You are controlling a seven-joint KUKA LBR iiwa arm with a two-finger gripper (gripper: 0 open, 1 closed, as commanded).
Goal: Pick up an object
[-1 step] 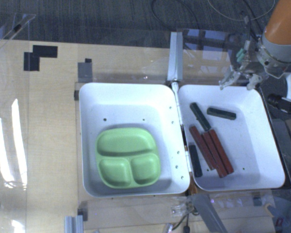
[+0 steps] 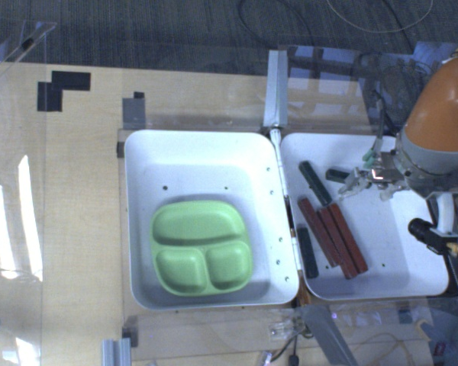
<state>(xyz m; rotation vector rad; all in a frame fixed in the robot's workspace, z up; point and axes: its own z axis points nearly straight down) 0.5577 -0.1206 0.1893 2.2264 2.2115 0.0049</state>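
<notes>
My gripper hangs over the upper right part of the right bin, its metal fingers spread apart and nothing between them, so it is open. Just left of it lie a small dark piece and a black pen-like stick. Below them two dark red bars lie side by side, slanting toward the bin's front. A short black bar rests against the bin's left wall.
The left bin holds a green divided plate in its front half. The orange-banded arm covers the right bin's far right corner. A metal divider post stands behind the bins.
</notes>
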